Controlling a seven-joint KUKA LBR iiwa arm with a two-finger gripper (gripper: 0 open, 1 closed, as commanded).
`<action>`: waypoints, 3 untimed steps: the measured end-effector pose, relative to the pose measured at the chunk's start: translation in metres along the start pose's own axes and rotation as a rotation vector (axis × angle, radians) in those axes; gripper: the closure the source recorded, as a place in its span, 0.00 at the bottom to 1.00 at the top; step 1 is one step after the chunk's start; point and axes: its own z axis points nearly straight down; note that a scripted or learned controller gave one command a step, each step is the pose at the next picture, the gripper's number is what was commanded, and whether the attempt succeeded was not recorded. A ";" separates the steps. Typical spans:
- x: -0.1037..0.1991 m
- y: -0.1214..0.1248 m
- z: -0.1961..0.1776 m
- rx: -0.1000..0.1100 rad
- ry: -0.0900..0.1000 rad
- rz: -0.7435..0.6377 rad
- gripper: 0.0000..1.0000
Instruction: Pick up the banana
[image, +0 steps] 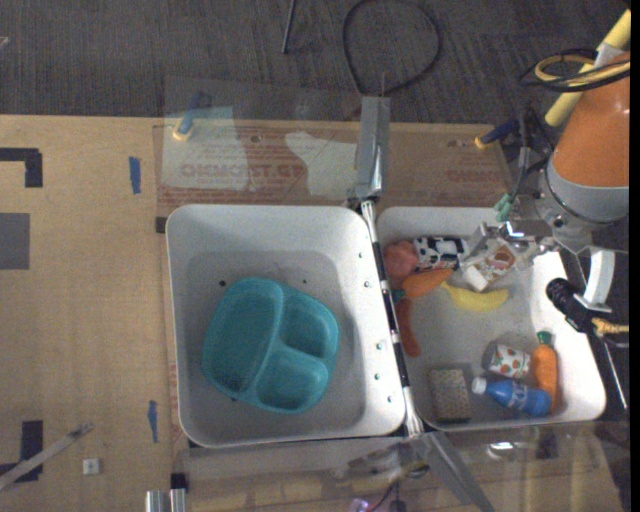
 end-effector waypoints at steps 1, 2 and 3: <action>-0.019 -0.013 0.103 -0.001 0.000 -0.021 0.00; -0.027 -0.009 0.147 -0.009 0.001 -0.032 0.00; -0.043 0.044 0.147 -0.008 -0.003 -0.107 0.00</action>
